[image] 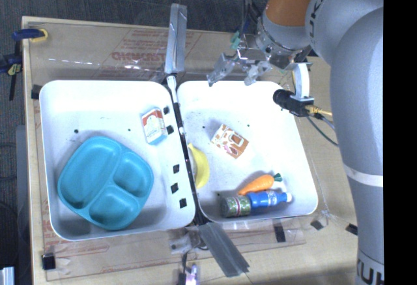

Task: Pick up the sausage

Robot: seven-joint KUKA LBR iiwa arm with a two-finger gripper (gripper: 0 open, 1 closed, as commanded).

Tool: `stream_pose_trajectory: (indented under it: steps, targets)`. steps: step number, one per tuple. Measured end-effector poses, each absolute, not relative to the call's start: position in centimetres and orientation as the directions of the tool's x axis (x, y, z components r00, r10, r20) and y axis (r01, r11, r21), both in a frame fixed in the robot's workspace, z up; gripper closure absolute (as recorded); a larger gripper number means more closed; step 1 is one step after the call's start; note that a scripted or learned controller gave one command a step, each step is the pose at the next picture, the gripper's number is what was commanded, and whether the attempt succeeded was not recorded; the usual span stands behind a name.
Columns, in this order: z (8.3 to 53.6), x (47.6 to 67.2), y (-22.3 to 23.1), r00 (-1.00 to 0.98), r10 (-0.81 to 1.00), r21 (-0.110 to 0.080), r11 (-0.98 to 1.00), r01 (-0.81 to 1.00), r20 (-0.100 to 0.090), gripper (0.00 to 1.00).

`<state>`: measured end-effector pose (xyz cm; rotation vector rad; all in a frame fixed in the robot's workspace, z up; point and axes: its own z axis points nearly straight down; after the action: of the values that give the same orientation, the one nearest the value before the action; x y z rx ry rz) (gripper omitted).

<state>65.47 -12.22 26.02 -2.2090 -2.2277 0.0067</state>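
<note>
Overhead, the gripper (pixel 236 74), fingers wide, hangs at the right bin's (pixel 260 114) far rim; the sausage is unclear, perhaps the can (pixel 234 205) lying crosswise opposite.

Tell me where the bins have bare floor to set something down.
Left bin: bare along the far wall, above the blue tray and left of the small carton. Right bin: far half bare; near edge crowded by carrot, bottle, can.

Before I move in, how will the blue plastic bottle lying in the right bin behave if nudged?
The blue plastic bottle lies on its side, so it would probably roll. The orange carrot and dark round can sit close against it and may shift with it.
</note>
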Motion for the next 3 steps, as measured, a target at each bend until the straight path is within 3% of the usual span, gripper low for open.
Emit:
stream_pose_trajectory:
  steps: [1, 2, 3]
  targets:
    - [15.0, 64.3, -15.9, -0.066, 0.998, -0.006, 0.066, 0.998, 0.000, 0.00]
    - [9.0, 57.2, -15.3, -0.183, 0.983, -0.002, 0.183, 0.983, 0.000, 0.00]
    - [12.7, 65.3, -19.0, -0.151, 0.988, 0.000, 0.151, 0.988, 0.000, 0.00]
